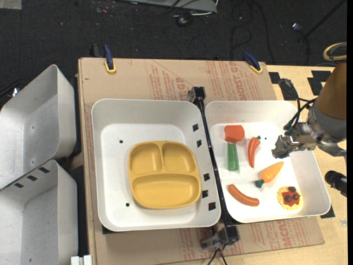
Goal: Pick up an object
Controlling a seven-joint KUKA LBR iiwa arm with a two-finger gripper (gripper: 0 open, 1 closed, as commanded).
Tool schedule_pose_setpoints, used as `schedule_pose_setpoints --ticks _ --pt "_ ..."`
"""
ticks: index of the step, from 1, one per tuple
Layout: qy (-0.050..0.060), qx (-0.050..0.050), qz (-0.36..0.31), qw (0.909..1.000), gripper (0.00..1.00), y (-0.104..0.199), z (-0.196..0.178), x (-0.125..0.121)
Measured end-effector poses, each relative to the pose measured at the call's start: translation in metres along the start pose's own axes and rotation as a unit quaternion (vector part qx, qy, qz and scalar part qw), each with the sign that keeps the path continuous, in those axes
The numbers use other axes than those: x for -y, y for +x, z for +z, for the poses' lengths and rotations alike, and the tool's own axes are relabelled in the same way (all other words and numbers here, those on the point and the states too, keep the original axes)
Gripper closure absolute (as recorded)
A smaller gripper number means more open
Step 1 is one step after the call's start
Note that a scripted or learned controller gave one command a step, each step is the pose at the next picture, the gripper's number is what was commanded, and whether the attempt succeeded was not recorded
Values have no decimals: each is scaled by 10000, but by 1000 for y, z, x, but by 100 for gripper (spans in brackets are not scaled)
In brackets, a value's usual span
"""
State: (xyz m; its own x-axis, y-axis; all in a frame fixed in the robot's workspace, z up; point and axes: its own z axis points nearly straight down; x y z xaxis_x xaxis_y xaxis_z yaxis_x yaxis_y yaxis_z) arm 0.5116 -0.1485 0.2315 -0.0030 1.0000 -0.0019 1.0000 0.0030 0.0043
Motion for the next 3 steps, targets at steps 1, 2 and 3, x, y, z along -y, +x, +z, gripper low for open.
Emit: schedule_pose_setpoints --ticks 1,2,3 --pt "33 -18 -17 10000 100 53 7 5" --pt "15 -16 -30 10000 100 111 0 -5" --pt "11 -13 -23 10000 100 159 -8 -5"
